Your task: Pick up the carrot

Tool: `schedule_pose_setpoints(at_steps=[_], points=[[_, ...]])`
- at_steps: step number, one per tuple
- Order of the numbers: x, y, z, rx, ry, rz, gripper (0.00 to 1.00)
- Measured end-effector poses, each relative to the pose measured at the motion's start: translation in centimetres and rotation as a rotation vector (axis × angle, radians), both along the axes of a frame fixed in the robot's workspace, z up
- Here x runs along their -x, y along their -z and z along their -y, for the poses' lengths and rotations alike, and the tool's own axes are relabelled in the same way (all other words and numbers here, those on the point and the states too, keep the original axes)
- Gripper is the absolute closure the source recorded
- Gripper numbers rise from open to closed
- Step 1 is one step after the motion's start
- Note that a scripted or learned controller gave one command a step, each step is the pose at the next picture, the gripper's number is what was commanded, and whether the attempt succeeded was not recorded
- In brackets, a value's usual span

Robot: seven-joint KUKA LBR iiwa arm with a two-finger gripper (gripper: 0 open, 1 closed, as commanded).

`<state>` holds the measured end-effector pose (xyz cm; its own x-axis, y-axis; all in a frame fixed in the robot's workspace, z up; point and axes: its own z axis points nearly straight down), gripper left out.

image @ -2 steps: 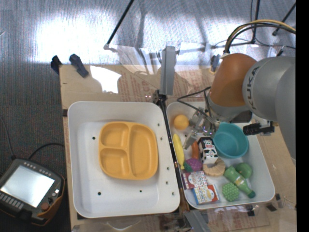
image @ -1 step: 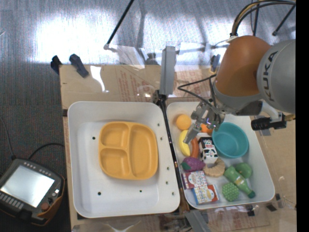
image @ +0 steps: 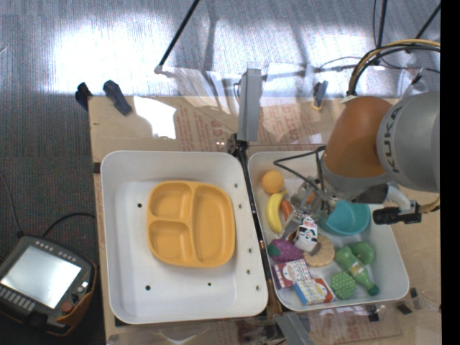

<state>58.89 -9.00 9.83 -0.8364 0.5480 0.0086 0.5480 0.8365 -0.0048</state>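
Note:
The carrot point(image: 287, 208) shows as a small orange-red piece in the right bin point(image: 399, 264), squeezed between the yellow banana point(image: 274, 213) and the gripper. My gripper point(image: 301, 218) hangs low over the bin's left-middle, right beside the carrot and partly covering it. The metal tool head blocks the carrot's right end, and I cannot make out whether anything sits in the gripper. The grey arm with its orange band point(image: 357, 139) reaches in from the right above the bin.
Crowded around the gripper lie an orange point(image: 272, 182), a teal bowl point(image: 348, 218), a cow-print carton point(image: 307, 233), a purple vegetable point(image: 285, 250), a round cracker point(image: 321, 254), green items point(image: 356, 266) and small boxes point(image: 312, 291). The left bin point(image: 129, 264) holds a yellow divided plate point(image: 192, 223).

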Motion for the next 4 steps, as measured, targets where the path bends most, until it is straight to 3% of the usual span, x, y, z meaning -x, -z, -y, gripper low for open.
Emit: schedule_pose_setpoints(at_steps=[1, 2, 3, 4], points=[[-2.7, 1.1, 0.1, 0.000, 0.069, 0.010, 0.00], [-1.5, 1.2, 0.4, 0.004, 0.561, 0.006, 0.00], [-2.6, 1.1, 0.3, 0.005, 0.945, 0.006, 0.00], [-1.9, 1.2, -0.1, 0.008, 1.263, 0.005, 0.00]])
